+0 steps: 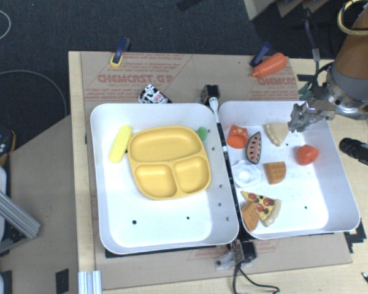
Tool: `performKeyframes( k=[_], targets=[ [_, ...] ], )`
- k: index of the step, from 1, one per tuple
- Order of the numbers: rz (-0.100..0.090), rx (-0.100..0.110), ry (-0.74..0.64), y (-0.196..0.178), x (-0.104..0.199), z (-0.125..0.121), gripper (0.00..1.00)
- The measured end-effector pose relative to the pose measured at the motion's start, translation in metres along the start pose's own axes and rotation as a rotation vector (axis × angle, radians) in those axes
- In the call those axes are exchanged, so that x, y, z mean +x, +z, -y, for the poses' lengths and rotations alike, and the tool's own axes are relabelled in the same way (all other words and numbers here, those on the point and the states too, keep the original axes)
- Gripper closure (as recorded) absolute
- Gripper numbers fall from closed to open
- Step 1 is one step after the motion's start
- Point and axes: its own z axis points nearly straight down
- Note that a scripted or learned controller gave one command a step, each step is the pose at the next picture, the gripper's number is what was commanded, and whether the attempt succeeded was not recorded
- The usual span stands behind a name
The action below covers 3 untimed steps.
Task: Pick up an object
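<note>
The tool (299, 119) hangs low over the far part of the right bin (331, 216), coming in from the right under the grey wrist; whether it stands wide or narrow I cannot tell (the view is too small and slanted there), and nothing shows gripped in it. Closest is the pale wedge (274, 133), just to its left and slightly nearer, its long axis running far to near. The red tomato (306, 155) lies just nearer than the tool, a little to the right. The pick likely turns on which of these two it drops to. Further left lie a watermelon slice (253, 147) and an orange piece (237, 137); nearer, a bread piece (275, 172) and a pizza slice (260, 208). The left bin (159, 231) holds a yellow tray (168, 162) and a corn cob (119, 143)
</note>
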Motion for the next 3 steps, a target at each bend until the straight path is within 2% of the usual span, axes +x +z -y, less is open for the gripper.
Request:
performKeyframes(
  k=[2, 3],
  targets=[
    [0.0, 0.002, 0.003, -0.002, 0.039, 0.099, 1.0],
    [0.0, 0.002, 0.003, 0.021, 0.047, 0.114, 1.0]
  ],
)
